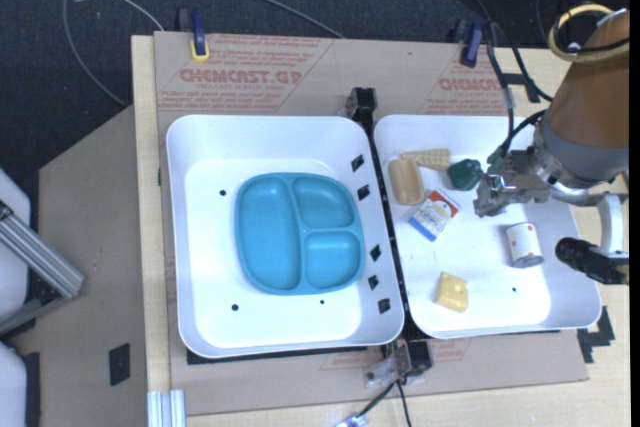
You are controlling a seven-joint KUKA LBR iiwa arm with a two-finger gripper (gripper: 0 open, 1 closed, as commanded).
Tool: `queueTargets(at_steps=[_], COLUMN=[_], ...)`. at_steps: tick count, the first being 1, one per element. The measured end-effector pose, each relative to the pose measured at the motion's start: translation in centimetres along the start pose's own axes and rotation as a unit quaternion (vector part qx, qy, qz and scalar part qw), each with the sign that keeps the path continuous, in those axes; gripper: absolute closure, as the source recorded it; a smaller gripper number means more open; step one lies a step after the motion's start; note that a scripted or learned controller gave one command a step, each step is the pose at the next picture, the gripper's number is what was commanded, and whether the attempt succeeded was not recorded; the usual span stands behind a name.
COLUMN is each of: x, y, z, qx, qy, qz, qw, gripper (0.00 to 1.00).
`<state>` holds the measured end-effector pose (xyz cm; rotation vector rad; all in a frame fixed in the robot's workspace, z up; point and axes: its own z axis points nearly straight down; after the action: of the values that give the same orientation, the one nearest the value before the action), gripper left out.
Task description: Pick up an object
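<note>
My camera looks down at a slant on the counter, a pale board printed with red lettering, carrying two shallow white bins side by side. The left bin holds a blue divided plate, three compartments, lying flat near the bin's middle. The right bin holds the loose objects. A tan block lies near the bin's left wall, with a pale wafer-like piece just beside its upper end. A dark green rounded object sits to the right of those two. Below it lies a small red, white and blue packet, tilted. A white cylinder lies on its side further right, and a yellow chunk rests alone toward the near edge of the bin, well apart from the rest. The arm comes in from the right, orange band above grey wrist, with black cables running along it. The gripper sits low over the right bin, just to the right of the green object and above the white cylinder in the frame. I cannot tell from this angle whether the gripper is open or closed, and I see nothing between its tips. Blue clamps pin the board at its far edge.
</note>
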<state>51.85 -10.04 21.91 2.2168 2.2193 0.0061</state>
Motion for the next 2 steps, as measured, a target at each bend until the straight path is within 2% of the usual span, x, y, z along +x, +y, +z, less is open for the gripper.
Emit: queueTargets(at_steps=[1, 2], x=[0.0, 5.8], y=[0.1, -0.1], z=[-1.8, -0.6], qx=[0.002, 0.005], qy=[0.0, 0.002], qz=[0.0, -0.002], qw=[1.0, 1.0], gripper=[1.0, 1.0])
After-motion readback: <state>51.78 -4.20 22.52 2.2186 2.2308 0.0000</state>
